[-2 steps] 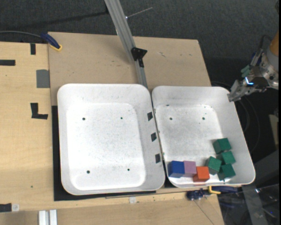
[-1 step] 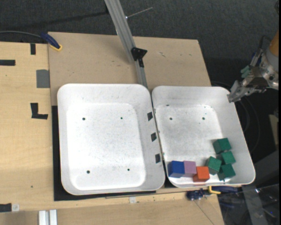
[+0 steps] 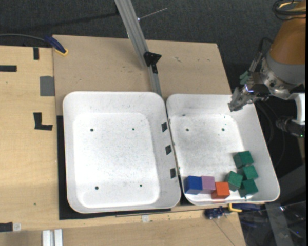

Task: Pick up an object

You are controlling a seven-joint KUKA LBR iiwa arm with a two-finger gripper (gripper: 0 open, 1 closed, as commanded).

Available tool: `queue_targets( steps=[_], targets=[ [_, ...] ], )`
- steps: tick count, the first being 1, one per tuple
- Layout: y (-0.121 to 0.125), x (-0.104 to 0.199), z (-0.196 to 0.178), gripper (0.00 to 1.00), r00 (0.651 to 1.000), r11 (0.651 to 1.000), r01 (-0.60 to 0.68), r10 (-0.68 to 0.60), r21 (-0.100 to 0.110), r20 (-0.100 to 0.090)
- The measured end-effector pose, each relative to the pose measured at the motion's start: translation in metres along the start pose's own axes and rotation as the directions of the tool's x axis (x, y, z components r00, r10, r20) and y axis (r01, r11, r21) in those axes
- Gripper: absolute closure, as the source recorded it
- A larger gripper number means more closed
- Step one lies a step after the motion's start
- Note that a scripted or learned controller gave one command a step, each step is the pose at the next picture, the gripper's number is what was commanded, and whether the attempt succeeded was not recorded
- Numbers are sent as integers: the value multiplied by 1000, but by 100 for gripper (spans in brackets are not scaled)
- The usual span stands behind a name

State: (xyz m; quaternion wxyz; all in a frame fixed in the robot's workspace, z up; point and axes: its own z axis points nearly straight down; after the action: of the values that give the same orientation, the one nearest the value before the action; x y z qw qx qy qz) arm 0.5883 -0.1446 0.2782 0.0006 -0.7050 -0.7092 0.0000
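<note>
two white bins sit side by side on the bench, set close so that anything lifted from one can be carried straight across to the other. the left bin (image 3: 115,150) shows only its speckled floor and four dark dots. a grey bar (image 3: 136,32) slants down from the far edge to where the bins meet, ending in a black clamp; what it carries above is cut off at the top.

the right bin (image 3: 205,137) holds all the pieces, crowded into its near right corner, probably where they have slid against the wall. going rightward: a blue block (image 3: 193,183), a lilac block (image 3: 208,182), an orange block (image 3: 222,189), then a cluster of green blocks (image 3: 244,173). the greens touch and overlap, so their count is hard to fix, perhaps four. packed this tight and so near the wall, i judge none of them offers much room for fingers on both sides.

the gripper (image 3: 239,100) hangs over the far right rim of that bin, well apart from the blocks, with nothing in it. it is small, dark and partly blurred, so i cannot tell how its tips stand. the arm's orange band (image 3: 290,42) is cut off at the right edge.
</note>
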Motion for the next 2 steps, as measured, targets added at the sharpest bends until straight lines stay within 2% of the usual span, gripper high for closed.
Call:
queue_targets(
  steps=[1, 2],
  targets=[
    [8, 45, 7, 100, 1000, 1000, 0, 0, 0, 0],
    [28, 104, 23, 100, 1000, 1000, 1, -1, 1, 0]
  ],
)
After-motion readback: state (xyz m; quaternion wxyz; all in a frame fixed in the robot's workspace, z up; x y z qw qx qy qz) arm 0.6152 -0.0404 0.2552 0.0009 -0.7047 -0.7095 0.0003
